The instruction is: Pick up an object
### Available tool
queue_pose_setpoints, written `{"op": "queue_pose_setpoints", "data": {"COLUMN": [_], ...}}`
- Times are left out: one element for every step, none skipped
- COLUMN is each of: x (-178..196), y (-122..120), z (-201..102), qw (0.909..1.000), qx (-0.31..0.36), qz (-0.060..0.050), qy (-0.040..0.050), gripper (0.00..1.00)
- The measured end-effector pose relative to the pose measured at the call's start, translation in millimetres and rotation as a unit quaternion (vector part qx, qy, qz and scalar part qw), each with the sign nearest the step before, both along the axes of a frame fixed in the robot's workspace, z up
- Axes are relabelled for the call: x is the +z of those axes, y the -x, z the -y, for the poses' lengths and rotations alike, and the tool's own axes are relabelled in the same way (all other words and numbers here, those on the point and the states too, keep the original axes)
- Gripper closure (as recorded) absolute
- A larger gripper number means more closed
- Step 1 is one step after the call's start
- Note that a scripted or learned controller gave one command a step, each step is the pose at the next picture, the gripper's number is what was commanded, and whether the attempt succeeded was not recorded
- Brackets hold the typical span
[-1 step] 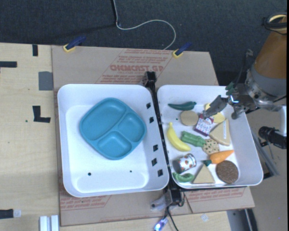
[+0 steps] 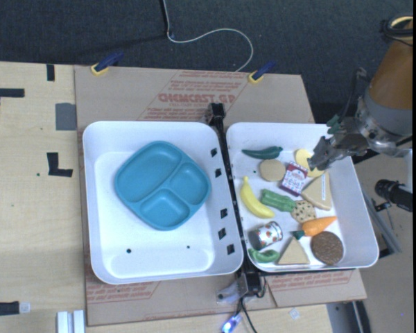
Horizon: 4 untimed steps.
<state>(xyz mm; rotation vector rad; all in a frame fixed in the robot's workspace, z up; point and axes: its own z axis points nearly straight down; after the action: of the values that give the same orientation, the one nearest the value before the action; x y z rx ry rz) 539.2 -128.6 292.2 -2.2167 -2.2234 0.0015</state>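
Toy food (image 2: 291, 214) lies beneath gripper (image 2: 317, 159).

1. The two white bins (image 2: 97, 207) look like smooth moulded plastic with a soft sheen.
2. The blue divided plate (image 2: 163, 184) is plastic too, smooth and fairly matt.
3. The brown sheet (image 2: 194, 96) under the bins is cardboard, matt, with red print.
4. The bench top (image 2: 28, 207) looks like pale wood or laminate, dull.
5. The banana (image 2: 250, 198), green pepper (image 2: 262, 152) and carrot (image 2: 317, 225) appear to be glossy toy plastic.
6. The small can (image 2: 267, 235) has a shiny, probably metallic, face.
7. The brown round cookie (image 2: 327, 247) looks rough and matt.
8. The gripper (image 2: 317, 159) is dark and matt; the arm's orange band (image 2: 396, 71) is smooth, faintly glossy.
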Motion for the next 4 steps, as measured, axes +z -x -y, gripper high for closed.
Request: {"op": "queue_pose_setpoints", "data": {"x": [70,151,179,205], "y": [13,12,57,55], "z": [-74,-136,-117,-185], "qw": [1.0,1.0,1.0,1.0], "qx": [0.004,0.003,-0.001,0.001], "qz": [0.004,0.005,0.001,0.002], "qy": [-0.0006,-0.0003,0.0003,0.0001], "gripper": [1.0,1.0,1.0,1.0]}}
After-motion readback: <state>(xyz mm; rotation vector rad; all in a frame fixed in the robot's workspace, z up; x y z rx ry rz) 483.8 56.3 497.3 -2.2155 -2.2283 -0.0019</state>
